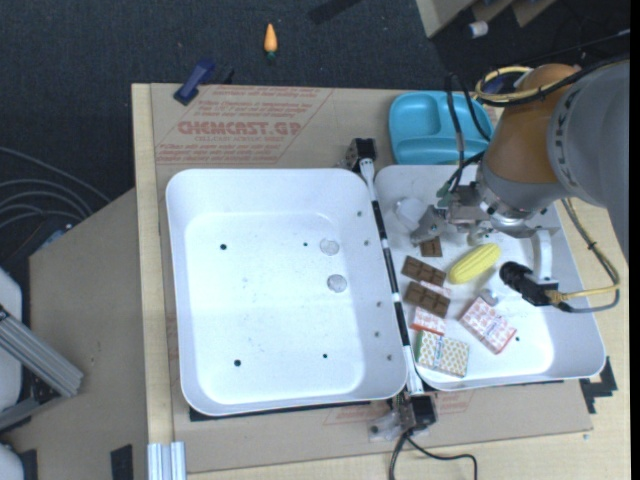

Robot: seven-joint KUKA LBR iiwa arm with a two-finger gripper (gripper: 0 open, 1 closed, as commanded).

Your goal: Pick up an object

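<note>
Arm [545,138] reaches over right bin [575,353] from the right, gripper [452,218] low at the bin's upper left; can't tell if it is open or closed, nothing seen held. Yellow corn [473,262] lies just below gripper, mid bin. Brown chocolate bars [424,283] left of corn, one small brown piece [430,247] near gripper. Patterned packets [443,353] and red-white packet [488,325] toward front. Left bin [200,208] holds two small clear discs [332,265]. Blue tray [425,128] behind right bin
</note>
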